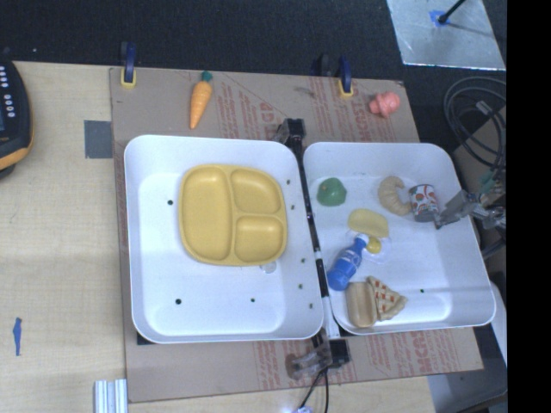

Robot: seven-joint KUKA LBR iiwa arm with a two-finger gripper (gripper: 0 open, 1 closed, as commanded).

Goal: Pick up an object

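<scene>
White plastic bins sit side by side on a cardboard-covered bench, seen from above. The left bin [155,308] holds a yellow divided plate [232,213] lying flat near its middle. The right bin [465,308] carries the loose objects: a green round piece [331,191] near its upper left, a tan croissant-shaped toy [393,194] toward the upper right, a yellow piece [368,223] in the middle, a blue bottle [345,268] lying tilted just below it near the bins' shared edge, and a toy pizza slice [386,298] beside a tan bread-like piece [361,305] at the lower edge.

At the right bin's right side, the gripper [428,213] reaches in low over the bin floor, next to a small red-and-white spotted object [422,198] that lies just beside the croissant. Whether its fingers are spread or closed, and whether they have hold of anything, cannot be told from this view.

Outside the bins, a toy carrot [200,100] lies on the cardboard above the left bin, and a pink object [385,103] rests above the right bin.
</scene>
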